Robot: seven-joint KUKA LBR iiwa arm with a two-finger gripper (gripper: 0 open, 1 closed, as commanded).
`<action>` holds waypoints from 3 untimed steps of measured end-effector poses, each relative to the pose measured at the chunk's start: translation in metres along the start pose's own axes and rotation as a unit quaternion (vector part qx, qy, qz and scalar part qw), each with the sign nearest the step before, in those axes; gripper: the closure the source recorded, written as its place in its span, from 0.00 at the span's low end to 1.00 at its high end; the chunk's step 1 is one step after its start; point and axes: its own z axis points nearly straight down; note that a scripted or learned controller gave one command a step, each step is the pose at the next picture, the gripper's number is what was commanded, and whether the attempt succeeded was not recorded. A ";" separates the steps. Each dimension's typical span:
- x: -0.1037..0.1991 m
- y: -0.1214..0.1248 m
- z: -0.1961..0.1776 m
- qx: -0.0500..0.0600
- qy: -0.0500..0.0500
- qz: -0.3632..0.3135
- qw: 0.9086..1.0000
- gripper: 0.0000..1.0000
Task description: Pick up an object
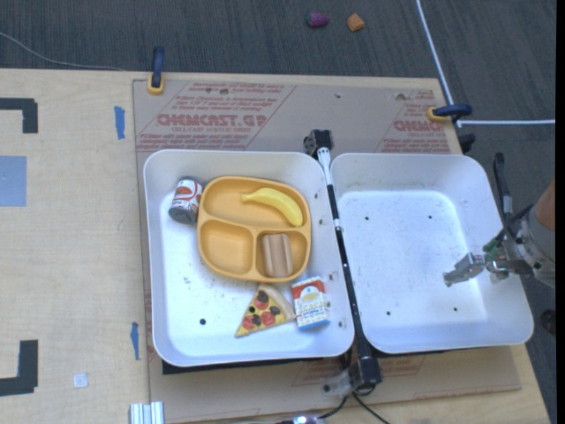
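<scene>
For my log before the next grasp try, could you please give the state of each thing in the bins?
Banana: lying in the yellow tray, top compartment.
Hot dog: lying in the tray's lower right compartment.
Can: on its side, against the tray.
Pizza slice: flat on the left bin.
Small carton: beside the pizza.
Claw: over the right bin, holding nothing.

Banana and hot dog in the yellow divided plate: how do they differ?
The banana is bright yellow and curved; the hot dog is brown and straight. The banana lies across the plate's wide upper compartment, and the hot dog stands lengthwise in the small lower right one. The banana looks longer. Both are toy foods in the left bin, far from the pincer.
</scene>
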 end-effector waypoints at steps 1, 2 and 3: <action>0.009 0.000 0.039 0.000 0.001 0.000 1.000 0.00; 0.055 0.002 0.046 -0.005 -0.003 0.001 1.000 0.00; 0.087 0.003 0.045 -0.006 -0.004 0.001 1.000 0.00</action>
